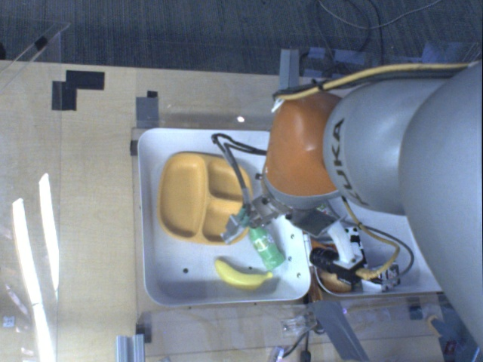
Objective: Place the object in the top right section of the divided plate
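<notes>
**Inspector:** In the left white bin [155, 277], beside the yellow divided plate [185, 198], a green bottle [266, 249] lies on the bin floor, tilted, just off the plate's lower right corner. I take it for the object of the task, though a banana [243, 274] lies close below it and could equally be meant.

**Clerk:** Is either one on the plate?

**Inspector:** No. The plate's sections that I can see hold nothing. The far right edge of the plate is covered by the arm [392, 149], so that part I cannot vouch for.

**Clerk:** And the claw?

**Inspector:** The claw [243, 221] sits over the plate's lower right rim, right at the bottle's upper end. Whether it is wide, narrow or gripping the bottle I cannot tell; the metal parts there are small and crowded.

**Clerk:** Progress, then?

**Inspector:** By my judgement, early. Nothing is placed. A secure pick, a lift and a carry to the top right section all remain.

**Clerk:** Surface and surroundings?

**Inspector:** The bin floor is smooth white, shallow-walled. It sits on a pale wooden bench [75, 202]. A second bin [423, 277] lies to the right, mostly under the arm, with cables [377, 255] trailing over it. Beyond the bench is dark carpet [189, 21], with a loose cord [362, 6] lying on it.
</notes>
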### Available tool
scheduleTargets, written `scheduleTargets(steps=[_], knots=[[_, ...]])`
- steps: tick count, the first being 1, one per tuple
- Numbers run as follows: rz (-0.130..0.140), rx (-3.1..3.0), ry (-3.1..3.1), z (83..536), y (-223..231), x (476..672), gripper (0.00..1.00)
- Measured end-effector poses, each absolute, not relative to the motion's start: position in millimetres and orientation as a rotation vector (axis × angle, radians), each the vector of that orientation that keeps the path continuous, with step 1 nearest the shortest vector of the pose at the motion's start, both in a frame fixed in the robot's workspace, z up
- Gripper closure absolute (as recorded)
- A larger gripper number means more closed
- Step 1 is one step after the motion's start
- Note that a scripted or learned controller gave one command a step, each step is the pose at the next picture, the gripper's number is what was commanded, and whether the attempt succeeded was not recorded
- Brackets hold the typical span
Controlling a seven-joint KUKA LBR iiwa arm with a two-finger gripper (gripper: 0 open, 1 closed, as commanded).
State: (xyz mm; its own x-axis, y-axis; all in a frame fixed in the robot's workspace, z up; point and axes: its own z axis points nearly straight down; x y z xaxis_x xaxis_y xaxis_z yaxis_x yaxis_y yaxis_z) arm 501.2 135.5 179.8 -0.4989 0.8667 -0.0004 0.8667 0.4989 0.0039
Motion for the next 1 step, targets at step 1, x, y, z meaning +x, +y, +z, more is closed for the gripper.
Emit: scheduleTargets(steps=[1], knots=[[0.006, 1.558, 2.722, 185.2, 77.5, 561.2, 0.00]])
